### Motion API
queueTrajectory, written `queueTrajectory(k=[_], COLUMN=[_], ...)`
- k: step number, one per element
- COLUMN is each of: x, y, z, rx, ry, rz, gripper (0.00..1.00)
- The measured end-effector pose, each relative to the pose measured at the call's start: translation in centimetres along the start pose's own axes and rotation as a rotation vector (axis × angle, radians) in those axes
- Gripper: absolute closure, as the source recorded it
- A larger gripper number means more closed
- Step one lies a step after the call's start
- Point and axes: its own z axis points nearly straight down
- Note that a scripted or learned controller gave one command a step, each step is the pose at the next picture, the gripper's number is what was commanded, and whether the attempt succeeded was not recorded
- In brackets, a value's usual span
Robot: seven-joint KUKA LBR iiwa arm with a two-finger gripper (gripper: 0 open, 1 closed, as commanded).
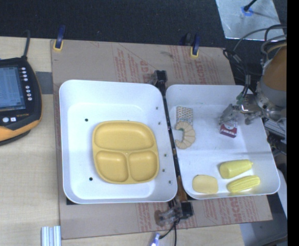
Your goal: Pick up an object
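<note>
My gripper (230,118) hangs in the upper right part of the right bin (211,160), reaching in from the right edge. Directly below it, touching or nearly touching, lies a small red and white object (228,131) on the bin floor. At the left side of this bin sit a small patterned square (184,114) and a beige ridged crescent (184,135). Along the front lie a pale yellow oval piece (205,184), a yellow block (235,168) and a yellow corn cob (243,184).
The left bin (77,137) holds a yellow divided plate (125,151). A handheld control pendant (8,99) lies on the bench at far left. Blue clamps (195,44) hold the brown board at the back. Cables trail near the arm at upper right.
</note>
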Motion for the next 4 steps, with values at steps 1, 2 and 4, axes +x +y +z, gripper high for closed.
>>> queueTrajectory(k=[1,2,4], x=[1.6,0.0,0.4], y=[-1.1,3.0,-1.3], z=[3.4,3.3,1.5], rx=[0.0,-0.003,0.0], ry=[-0.001,0.0,-0.001], rz=[0.0,0.001,0.002], gripper=[0.0,0.0,0.0])
